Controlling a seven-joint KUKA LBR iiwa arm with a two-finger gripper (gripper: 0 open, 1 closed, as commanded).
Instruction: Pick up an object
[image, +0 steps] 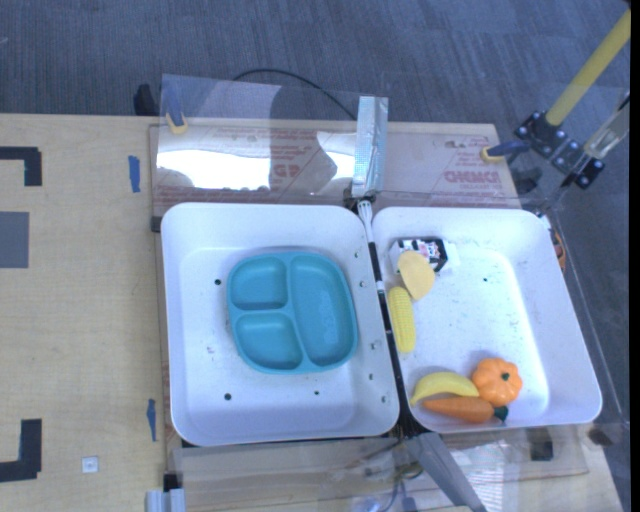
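Observation:
The right bin (520, 300) holds several toy foods. A small black and white item (422, 246) lies at its back left, touching a pale yellow rounded piece (416, 275). Just below, a yellow corn cob (401, 319) lies along the bin's left wall. At the front, a yellow banana (444, 384), an orange carrot (461, 408) and an orange pumpkin with a green stem (497, 380) lie bunched together. In the middle of the left bin (190, 330) sits a teal divided plate (293, 311).
A clear panel and cardboard (260, 165) stand behind the bins, with a silver taped post (371, 140) between them. A yellow pole (592, 66) and black clamps (560, 148) are at the back right. Wooden bench (70, 330) extends left.

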